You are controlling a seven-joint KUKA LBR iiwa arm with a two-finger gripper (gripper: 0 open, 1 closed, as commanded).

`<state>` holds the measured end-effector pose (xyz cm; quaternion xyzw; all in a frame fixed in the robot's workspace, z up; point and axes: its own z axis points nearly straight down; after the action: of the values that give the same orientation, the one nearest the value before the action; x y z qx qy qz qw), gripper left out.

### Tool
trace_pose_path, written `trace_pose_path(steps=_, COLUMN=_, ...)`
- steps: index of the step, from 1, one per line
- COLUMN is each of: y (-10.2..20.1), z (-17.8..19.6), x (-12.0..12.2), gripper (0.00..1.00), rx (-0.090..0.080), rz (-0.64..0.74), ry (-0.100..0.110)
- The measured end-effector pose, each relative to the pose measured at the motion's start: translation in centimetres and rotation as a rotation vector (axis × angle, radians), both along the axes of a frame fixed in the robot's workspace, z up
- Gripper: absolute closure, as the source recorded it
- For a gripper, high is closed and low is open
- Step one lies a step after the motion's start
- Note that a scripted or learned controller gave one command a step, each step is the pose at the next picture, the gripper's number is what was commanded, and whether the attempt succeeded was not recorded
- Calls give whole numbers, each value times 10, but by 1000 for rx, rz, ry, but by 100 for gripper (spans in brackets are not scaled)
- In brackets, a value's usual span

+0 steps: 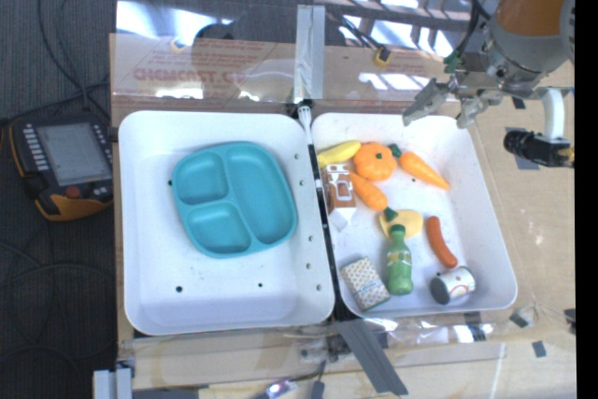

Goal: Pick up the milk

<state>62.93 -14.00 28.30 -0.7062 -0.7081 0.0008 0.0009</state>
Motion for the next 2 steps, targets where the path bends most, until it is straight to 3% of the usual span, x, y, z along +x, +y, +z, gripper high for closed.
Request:
trace_pose_path(steps=1, y=74, z=-90, x=15, gripper=0, rx=-1, rz=115, ry=1)
trace_pose_path(steps=2, y=100, z=-72, x=-2, gripper=0, rx=-1, rz=226, ry=-1)
